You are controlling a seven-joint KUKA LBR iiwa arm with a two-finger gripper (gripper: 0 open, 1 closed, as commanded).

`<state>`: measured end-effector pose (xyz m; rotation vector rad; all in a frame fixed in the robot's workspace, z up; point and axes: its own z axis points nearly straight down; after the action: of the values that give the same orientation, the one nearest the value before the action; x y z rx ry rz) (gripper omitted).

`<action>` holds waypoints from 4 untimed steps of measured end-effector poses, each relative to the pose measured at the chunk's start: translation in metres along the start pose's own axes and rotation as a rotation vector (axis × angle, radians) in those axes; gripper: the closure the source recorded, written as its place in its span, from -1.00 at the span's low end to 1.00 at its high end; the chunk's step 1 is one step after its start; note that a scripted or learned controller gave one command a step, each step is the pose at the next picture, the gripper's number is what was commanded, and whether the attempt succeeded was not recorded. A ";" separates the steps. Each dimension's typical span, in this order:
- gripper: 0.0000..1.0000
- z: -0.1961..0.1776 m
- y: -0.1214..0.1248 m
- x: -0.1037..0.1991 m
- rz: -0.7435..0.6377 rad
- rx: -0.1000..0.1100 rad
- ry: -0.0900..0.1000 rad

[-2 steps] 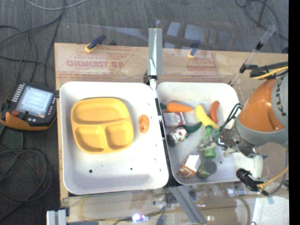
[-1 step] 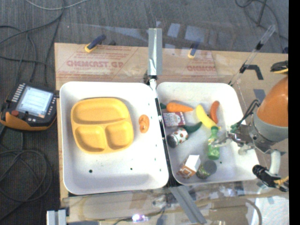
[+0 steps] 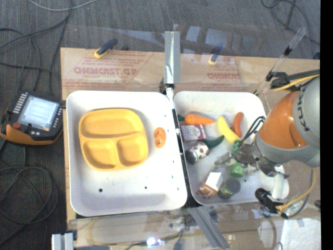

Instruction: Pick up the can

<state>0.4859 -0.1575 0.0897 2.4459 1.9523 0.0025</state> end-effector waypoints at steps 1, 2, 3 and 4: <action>1.00 -0.009 0.001 0.001 -0.001 -0.003 0.002; 1.00 -0.130 -0.011 0.045 0.019 0.014 0.003; -1.00 -0.131 -0.011 0.044 0.019 0.013 0.002; -1.00 0.001 0.005 -0.023 0.007 0.004 0.007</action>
<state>0.4861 -0.1807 0.0888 2.4586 1.9487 0.0067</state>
